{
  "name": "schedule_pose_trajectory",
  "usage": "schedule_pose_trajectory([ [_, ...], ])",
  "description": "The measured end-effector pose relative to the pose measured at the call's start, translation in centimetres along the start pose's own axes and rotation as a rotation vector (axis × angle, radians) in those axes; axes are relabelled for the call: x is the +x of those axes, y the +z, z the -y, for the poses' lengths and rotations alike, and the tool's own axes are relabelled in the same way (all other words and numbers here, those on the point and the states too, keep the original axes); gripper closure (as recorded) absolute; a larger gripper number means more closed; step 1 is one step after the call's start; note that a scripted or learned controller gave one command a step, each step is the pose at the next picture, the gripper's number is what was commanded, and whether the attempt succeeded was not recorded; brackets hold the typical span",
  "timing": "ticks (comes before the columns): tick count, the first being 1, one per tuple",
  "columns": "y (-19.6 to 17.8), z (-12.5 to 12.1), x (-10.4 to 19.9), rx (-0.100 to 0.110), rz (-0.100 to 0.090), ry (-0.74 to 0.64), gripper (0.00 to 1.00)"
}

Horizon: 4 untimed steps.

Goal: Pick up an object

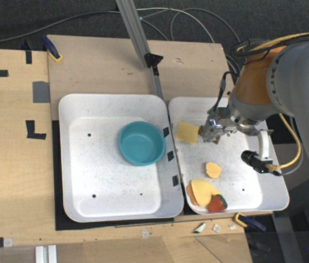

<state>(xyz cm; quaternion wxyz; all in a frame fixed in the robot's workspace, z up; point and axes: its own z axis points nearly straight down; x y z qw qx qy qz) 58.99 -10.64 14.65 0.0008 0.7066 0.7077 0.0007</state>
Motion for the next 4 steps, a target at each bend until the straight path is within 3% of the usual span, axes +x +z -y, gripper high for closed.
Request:
schedule_pose_trajectory([
  [2, -9.9, -0.6, -0.9, -0.002, 0.001, 0.0, 1.0],
  [4, -10.7, -2.1, 10.5, 0.003, -0.002, -0.005, 1.0],
])
